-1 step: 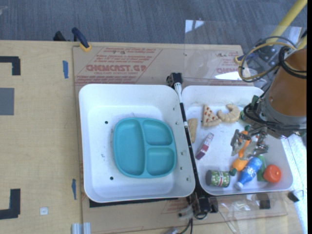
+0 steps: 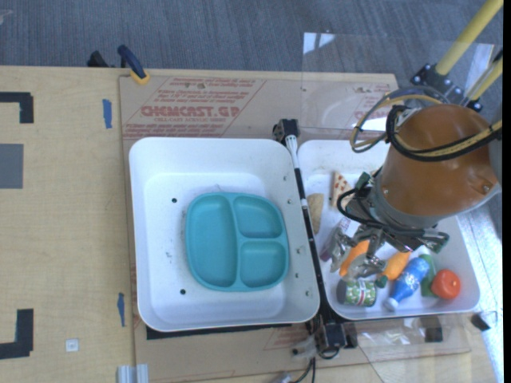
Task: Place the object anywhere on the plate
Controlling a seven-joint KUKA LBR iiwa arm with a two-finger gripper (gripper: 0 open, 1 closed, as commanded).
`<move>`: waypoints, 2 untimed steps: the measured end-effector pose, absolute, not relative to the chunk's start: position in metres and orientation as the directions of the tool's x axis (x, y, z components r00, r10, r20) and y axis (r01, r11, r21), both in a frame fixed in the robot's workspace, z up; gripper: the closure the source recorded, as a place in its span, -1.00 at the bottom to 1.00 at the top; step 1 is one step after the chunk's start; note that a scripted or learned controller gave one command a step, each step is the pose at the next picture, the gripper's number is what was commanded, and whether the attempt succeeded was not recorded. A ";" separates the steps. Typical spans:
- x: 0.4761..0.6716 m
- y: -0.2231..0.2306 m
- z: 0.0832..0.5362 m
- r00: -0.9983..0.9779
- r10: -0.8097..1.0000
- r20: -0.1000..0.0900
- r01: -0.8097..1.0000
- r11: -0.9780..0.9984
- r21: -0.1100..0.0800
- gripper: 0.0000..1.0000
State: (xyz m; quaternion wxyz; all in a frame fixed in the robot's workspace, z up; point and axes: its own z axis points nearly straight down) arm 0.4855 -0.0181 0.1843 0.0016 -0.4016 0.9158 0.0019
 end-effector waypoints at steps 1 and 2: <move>0.486 -0.020 0.185 -0.680 -0.734 -0.004 -0.734 0.680 0.000 -1.00; 0.489 -0.018 0.196 -0.678 -0.735 -0.013 -0.735 0.678 -0.004 1.00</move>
